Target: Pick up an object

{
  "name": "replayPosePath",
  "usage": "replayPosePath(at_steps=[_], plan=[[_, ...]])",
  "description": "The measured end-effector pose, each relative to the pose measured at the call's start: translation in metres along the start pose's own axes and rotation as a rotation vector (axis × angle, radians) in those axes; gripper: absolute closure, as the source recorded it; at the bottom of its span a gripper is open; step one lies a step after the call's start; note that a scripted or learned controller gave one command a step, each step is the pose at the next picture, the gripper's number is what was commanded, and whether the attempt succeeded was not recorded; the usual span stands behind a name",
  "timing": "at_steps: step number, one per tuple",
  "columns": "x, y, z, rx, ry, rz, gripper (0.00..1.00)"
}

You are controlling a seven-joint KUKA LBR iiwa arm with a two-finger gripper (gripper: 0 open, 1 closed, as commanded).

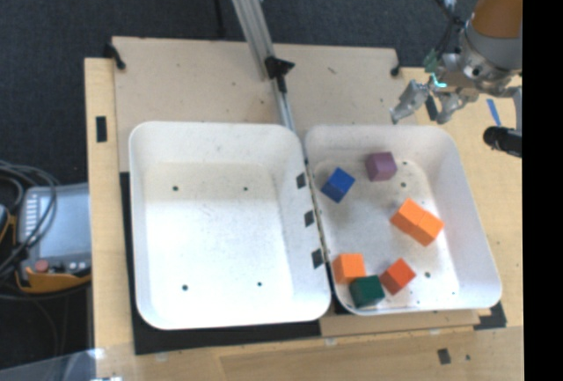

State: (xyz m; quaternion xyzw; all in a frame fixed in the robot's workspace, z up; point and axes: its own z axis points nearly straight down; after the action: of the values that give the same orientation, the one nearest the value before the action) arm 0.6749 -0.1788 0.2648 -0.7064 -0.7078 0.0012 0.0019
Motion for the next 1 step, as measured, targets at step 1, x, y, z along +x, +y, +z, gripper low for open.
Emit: replayPosePath(at_steps=[1], plan=[[-0.0010, 0.0005, -0.0036, -0.004, -0.005, -0.003, 0.00]])
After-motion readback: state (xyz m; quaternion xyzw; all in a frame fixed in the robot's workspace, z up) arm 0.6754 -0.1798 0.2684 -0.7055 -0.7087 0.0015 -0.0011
